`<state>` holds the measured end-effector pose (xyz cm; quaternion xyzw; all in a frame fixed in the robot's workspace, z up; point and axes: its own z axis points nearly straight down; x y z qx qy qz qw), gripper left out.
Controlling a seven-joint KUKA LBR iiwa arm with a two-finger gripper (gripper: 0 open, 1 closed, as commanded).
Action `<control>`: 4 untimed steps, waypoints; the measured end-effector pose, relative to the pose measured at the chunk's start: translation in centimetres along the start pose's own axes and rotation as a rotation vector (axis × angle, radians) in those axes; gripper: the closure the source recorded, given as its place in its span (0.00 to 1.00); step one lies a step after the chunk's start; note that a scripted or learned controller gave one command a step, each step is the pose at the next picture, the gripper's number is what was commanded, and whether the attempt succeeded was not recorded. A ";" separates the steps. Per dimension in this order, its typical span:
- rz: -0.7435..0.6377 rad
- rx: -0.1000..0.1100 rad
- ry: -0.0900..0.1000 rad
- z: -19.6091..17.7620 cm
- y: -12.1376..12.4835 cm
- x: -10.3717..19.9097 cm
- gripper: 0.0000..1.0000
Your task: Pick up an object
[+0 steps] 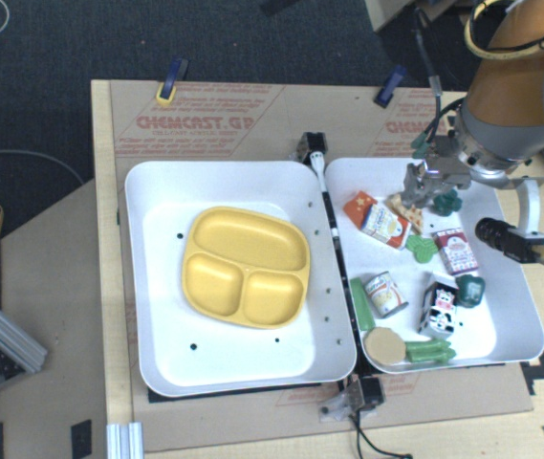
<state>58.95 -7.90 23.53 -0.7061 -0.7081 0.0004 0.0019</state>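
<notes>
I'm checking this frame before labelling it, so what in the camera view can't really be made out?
- Gripper, camera view: small and dark against clutter; open or shut is unclear.
- Teal object beside it: partly covered by the gripper, identity unclear.
- Small cartons' print: too small to read.
- Arm: cut off by the upper right edges.
- Round tan piece: identity unclear.
</notes>
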 end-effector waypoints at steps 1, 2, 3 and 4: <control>0.003 0.003 0.000 1.5 -3.9 1.5 1.00; 0.004 0.000 -0.001 2.1 -4.5 2.0 1.00; 0.003 -0.003 -0.002 2.1 -4.1 2.1 1.00; 0.002 -0.008 -0.003 0.0 -4.1 2.0 1.00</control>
